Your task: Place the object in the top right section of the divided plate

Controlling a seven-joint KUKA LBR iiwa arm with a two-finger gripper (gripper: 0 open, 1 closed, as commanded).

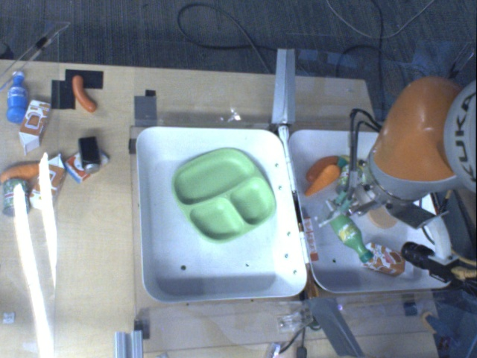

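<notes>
Landmark: the green divided plate [223, 193] was taken as reference; it was laid near the middle of the left bin [156, 267], all three sections bare.
Target section: the plate's top right section was seen unfilled, so the placing was judged not yet done.
Arm: the grey arm with its orange band [421, 136] was lowered over the right bin [328, 274], well to the right of the plate, presumably so that an object could be picked there.
Gripper: the gripper [352, 197] was found low among the items right of the plate; whether it was released or clenched could not be told, since the wrist hid it.
Task's thing: no object was seen lifted; the likely candidates were left in the right bin.
Right bin contents: an orange carrot-like piece [322, 174] lay nearest the plate, a green bottle [350, 237] below it, and a red-and-white packet [386, 260] farther right.
Bench left of plate: small toys and packets were scattered, apart from both bins.
</notes>
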